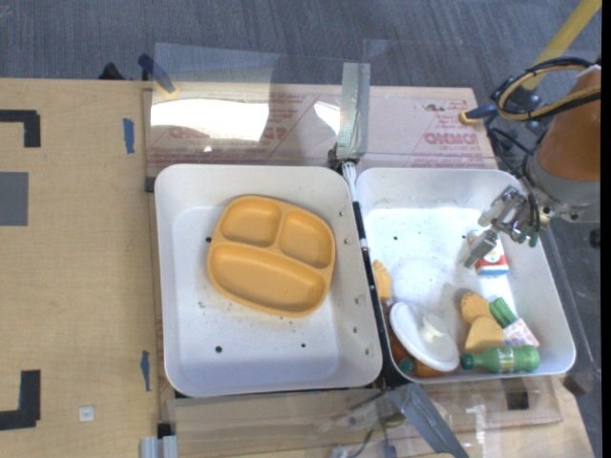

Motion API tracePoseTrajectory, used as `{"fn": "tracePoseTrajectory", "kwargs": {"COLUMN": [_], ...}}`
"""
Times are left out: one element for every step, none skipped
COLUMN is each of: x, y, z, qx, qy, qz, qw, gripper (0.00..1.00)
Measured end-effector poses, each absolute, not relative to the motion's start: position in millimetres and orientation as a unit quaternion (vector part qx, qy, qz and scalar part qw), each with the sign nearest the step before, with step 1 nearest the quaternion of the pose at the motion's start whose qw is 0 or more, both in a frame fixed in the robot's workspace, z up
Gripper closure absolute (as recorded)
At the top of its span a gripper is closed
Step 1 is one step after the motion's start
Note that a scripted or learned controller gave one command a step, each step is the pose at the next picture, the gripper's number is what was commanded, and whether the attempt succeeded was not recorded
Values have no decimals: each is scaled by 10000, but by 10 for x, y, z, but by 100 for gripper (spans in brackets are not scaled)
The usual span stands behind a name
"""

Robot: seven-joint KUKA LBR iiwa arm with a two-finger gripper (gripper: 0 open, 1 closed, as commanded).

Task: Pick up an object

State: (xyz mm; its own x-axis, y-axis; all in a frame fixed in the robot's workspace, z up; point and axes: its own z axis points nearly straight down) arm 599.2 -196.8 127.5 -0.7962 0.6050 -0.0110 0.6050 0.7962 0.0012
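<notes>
Your landmark is the right bin on the desk. The left bin touches its left wall and carries an orange three-compartment plate. Reaching over the right bin's far right rim, the arm hangs its gripper above the bin's upper right part; you cannot tell how the fingers stand, and nothing shows between them. Just beneath it lies a small red-and-white carton. At the bin's near edge sit a white bowl, two tan wedges and a green bottle.
</notes>
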Motion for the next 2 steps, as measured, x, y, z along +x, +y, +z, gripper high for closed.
{"fn": "tracePoseTrajectory", "kwargs": {"x": [5995,5441], "y": [-1914,-2212], "z": [1248,3089], "qx": [3159,2697], "qy": [9488,9629], "qz": [3,-12], "qw": [28,106], "gripper": [0,0]}}
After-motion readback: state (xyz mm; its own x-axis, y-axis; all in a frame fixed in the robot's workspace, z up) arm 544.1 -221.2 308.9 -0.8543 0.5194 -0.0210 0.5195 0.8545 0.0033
